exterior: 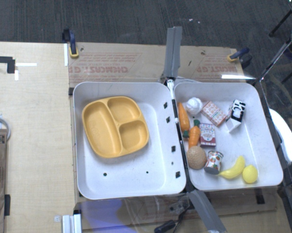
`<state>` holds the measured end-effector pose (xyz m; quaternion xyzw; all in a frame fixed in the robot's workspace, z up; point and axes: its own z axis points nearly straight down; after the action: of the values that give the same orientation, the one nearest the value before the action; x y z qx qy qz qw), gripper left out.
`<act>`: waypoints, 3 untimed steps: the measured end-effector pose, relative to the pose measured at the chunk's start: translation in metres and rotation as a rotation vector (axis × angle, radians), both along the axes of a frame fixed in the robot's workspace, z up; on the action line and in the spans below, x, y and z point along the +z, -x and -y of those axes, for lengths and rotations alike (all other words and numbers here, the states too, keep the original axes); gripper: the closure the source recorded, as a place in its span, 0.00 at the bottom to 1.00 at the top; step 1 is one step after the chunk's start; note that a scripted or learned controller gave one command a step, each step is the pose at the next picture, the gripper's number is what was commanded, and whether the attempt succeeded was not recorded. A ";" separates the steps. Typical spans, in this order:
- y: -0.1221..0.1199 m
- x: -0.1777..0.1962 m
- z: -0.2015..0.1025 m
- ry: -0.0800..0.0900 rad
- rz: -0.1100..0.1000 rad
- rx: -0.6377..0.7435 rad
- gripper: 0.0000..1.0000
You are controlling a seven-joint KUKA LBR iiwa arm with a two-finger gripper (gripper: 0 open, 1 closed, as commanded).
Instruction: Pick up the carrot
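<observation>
The carrot (194, 136) lies in the right bin (269, 139), close to that bin's left wall, with its green top pointing to the far side. You see it hemmed in. A longer orange piece (184, 116), carrot-like, lies just beside it against the wall. A red box (207, 135) touches its right side, and a brown ball (196, 158) sits just at its near tip. Beyond its green top rests a white lump (193, 104). Farther right are a pink box (213, 113) and a black-and-white carton (237, 111), with bare bin floor below them toward the right wall. Along the near edge you find a small can (213, 161) touching the ball, then a banana (233, 169) and a lemon (250, 174) near the right corner. The open room in this bin is its right middle, so the carrot has no free side except from above. The left bin (76, 144) holds a yellow divided plate (116, 126) toward its far left, with bare floor along its near and right sides. You cannot tell how far the gripper is open or whether it holds anything.
</observation>
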<state>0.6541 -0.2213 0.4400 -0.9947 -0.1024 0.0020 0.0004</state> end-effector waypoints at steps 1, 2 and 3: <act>0.064 -0.050 -0.005 -0.001 -0.002 0.117 0.00; 0.064 -0.050 -0.005 -0.001 -0.002 0.117 0.00; 0.063 0.000 0.001 0.000 -0.001 -0.003 0.00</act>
<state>0.5914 -0.2226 0.4400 -0.9949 -0.1007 0.0024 0.0006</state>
